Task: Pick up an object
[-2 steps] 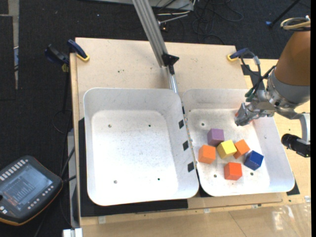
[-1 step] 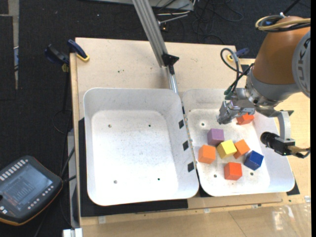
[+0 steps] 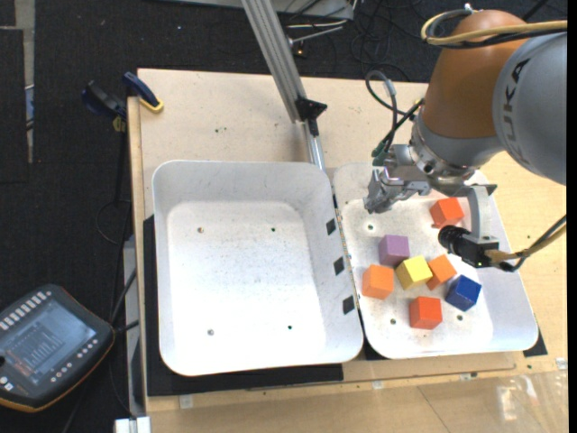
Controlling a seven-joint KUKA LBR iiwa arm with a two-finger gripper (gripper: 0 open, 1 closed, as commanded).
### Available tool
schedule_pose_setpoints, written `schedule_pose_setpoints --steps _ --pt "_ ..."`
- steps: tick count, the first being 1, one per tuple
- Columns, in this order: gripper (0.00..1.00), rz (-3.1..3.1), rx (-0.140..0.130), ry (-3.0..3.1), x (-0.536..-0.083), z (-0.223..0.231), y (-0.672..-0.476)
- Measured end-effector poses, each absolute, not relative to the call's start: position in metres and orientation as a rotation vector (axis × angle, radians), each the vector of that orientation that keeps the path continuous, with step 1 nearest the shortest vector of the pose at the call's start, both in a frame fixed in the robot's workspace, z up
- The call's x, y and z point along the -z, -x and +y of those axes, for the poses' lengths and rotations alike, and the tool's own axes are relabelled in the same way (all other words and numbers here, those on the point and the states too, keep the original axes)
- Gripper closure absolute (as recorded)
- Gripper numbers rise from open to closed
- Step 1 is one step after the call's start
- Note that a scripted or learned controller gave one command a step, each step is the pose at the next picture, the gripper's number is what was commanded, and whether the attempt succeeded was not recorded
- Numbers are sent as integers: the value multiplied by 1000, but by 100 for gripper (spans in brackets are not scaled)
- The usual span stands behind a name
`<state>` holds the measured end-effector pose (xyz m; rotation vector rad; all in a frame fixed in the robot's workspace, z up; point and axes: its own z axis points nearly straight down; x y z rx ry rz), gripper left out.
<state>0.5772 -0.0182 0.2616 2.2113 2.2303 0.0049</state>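
The bench [image 3: 225,106] carries two white bins; the left bin [image 3: 180,206] sits beside the right bin [image 3: 505,332], which holds the blocks; the grey arm [image 3: 532,61] reaches over that right bin, its gripper [image 3: 383,197] hanging above the bin's upper left part with nothing seen between its tips; whether they are spread or closed I cannot tell. The purple cube [image 3: 394,248] lies just below it, then a yellow cube [image 3: 416,271], orange cubes [image 3: 379,281] and a blue cube [image 3: 463,291]; one orange cube [image 3: 446,211] is partly hidden behind the wrist. No pick is made yet; descent, grasp and lift all remain.
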Motion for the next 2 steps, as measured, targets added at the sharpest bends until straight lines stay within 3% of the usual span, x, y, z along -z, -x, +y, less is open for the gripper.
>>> schedule_pose_setpoints --steps 2 --pt "100 2228 -3 -2213 -247 65 -621"
